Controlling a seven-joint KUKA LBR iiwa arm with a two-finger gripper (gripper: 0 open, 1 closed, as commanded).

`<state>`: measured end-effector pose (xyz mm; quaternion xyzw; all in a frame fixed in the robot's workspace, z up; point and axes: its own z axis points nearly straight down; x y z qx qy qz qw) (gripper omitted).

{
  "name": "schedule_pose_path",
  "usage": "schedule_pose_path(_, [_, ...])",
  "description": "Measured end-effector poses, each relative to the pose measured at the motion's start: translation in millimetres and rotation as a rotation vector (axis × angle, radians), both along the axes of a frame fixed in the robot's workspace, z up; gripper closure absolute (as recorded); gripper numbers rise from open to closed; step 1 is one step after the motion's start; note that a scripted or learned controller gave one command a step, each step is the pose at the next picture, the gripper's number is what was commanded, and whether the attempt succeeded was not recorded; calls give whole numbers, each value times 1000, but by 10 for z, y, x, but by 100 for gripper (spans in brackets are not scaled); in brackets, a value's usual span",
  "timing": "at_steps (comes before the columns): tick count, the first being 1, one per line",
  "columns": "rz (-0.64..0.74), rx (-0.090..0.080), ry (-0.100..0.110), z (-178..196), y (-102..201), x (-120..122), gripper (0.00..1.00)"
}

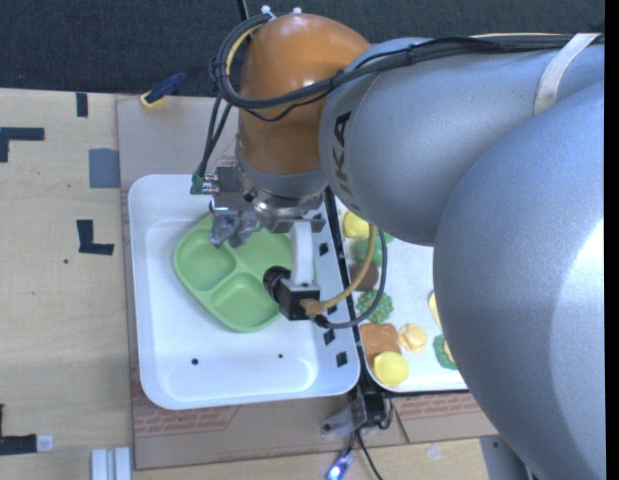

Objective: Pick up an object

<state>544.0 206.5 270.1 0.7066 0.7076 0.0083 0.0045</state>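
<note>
Green plastic tray (224, 273), with several compartments, lies tilted in the left bin (154, 268), near its right half. The gripper (232, 226) sits over the tray's upper edge; whether it is open or closed cannot be told, and no object is visibly held. Judged step: approach and grasp. For a sound pick, centre on the tray rim, descend straight, close only once the rim lies between the jaws, then lift vertically. The divider between the 2 bins lies just beside the tray's right edge, limiting room there. Open floor lies left of and below the tray. The right bin (419, 383) holds yellow toys (391, 369), crowded near the divider.
</note>
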Motion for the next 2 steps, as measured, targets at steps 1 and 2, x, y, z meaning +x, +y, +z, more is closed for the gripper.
schedule_pose_path(1, [3,0,1,1469,199,394,100])
schedule_pose_path(2, [1,-10,31,423,268,-35,100])
